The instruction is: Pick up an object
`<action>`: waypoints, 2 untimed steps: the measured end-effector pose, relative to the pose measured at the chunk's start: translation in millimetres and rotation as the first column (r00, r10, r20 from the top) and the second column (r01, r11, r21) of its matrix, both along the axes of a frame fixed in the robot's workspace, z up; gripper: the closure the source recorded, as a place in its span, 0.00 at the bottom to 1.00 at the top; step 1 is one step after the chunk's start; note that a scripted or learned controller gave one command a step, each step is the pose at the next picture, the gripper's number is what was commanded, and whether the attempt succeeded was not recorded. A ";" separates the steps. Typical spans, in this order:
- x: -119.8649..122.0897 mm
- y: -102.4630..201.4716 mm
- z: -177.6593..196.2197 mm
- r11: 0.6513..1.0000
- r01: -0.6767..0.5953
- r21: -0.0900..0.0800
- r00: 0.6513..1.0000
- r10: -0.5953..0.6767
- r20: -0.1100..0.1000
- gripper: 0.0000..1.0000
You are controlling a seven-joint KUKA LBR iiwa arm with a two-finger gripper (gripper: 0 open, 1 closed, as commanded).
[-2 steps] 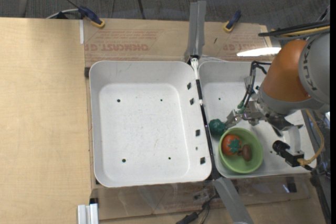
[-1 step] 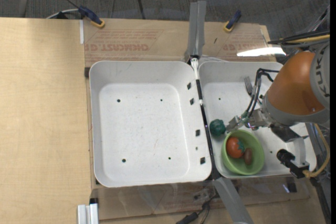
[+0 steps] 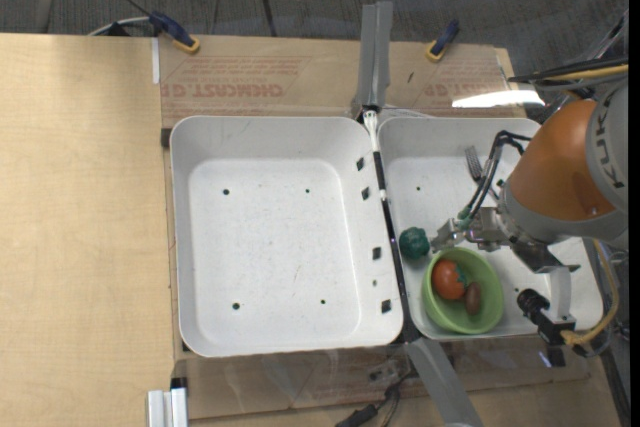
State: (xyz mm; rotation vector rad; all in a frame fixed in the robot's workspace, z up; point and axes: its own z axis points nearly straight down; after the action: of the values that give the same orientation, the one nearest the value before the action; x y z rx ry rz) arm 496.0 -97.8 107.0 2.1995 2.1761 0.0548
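Note:
In the right bin (image 3: 430, 165) a green bowl (image 3: 482, 313) sits near the front, holding a red-orange round object (image 3: 449, 280) and a small brown one (image 3: 472, 295). A dark green ball (image 3: 414, 241) lies just left of the bowl, close to the bin's left wall. My gripper (image 3: 462, 231) hangs over the bowl's far rim, just right of the green ball. Nothing shows between its tips. The arm's orange band (image 3: 560, 165) covers the bin's right side.
A grey fork-like utensil (image 3: 473, 161) lies toward the back of the right bin. The left bin (image 3: 270, 235) stands beside it across a divider (image 3: 380, 205). Cardboard (image 3: 250, 80) lies behind the bins; two clamps (image 3: 180, 35) hold its far edge.

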 end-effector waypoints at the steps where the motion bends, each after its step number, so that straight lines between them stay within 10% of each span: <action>1: 2.7 2.4 0.5 0.986 -0.166 -0.015 0.986 0.167 0.008 0.00; 2: -5.3 -0.1 -6.0 0.943 -0.332 -0.008 0.943 0.332 -0.028 0.00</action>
State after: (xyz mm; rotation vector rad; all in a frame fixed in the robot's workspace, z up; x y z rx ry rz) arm 490.7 -98.0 100.9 1.8101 2.5291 0.0236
